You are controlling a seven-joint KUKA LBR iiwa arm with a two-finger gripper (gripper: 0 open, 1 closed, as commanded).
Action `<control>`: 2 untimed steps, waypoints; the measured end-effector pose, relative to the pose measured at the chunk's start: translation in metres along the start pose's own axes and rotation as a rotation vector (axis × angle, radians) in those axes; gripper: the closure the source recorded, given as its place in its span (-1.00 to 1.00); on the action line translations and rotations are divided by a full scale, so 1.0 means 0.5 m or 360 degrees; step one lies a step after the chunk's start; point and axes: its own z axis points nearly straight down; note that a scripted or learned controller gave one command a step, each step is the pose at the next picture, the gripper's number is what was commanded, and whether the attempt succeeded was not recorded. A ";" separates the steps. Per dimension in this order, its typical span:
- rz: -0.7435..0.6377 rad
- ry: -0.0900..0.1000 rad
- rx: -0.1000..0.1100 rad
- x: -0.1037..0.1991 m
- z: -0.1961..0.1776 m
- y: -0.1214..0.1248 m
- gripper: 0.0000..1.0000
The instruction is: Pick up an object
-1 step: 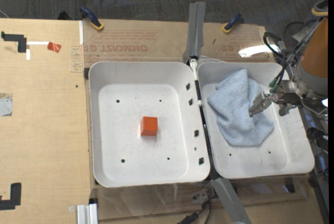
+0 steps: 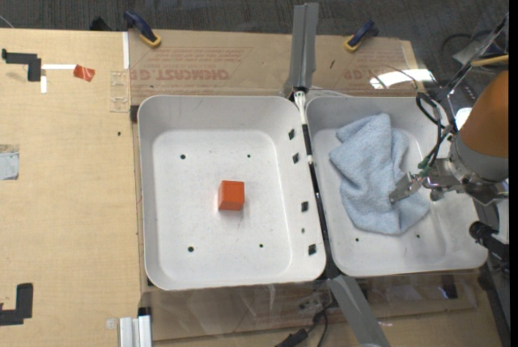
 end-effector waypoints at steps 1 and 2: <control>-0.0371 -0.0003 -0.0010 -0.055 0.048 0.106 -1.00; -0.0366 0.0002 -0.0008 -0.055 0.035 0.108 1.00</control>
